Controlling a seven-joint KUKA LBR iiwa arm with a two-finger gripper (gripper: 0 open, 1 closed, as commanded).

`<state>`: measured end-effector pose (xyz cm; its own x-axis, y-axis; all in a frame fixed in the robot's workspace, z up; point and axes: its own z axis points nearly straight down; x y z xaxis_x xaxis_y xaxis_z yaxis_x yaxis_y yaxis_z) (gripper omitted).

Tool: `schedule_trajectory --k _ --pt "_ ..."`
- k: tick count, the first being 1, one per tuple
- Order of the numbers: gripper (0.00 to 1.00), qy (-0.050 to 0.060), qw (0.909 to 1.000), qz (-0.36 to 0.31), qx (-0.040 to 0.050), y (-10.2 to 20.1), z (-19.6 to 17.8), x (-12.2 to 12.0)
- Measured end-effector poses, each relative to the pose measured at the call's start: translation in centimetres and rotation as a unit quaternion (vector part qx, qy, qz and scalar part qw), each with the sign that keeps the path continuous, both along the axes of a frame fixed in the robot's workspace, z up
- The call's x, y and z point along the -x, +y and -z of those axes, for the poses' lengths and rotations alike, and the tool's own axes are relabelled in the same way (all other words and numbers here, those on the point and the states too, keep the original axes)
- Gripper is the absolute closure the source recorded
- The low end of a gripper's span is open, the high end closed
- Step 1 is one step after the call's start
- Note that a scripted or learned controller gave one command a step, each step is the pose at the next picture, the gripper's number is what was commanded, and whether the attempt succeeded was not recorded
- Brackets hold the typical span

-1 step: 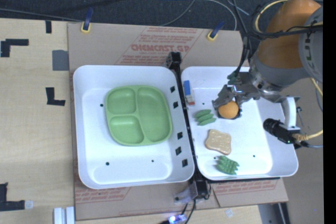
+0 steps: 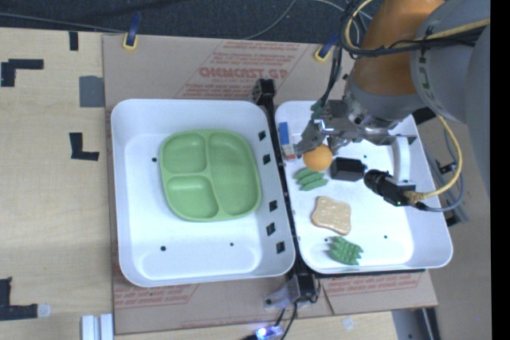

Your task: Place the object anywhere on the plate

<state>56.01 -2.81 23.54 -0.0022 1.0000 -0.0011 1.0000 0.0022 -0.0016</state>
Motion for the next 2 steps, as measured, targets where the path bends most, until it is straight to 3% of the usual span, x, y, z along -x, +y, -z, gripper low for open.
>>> schedule_trajectory --k 2 --pt "1.0 0.0 1.0 -0.001 -0.0003 7.7 1.3 -3.9"
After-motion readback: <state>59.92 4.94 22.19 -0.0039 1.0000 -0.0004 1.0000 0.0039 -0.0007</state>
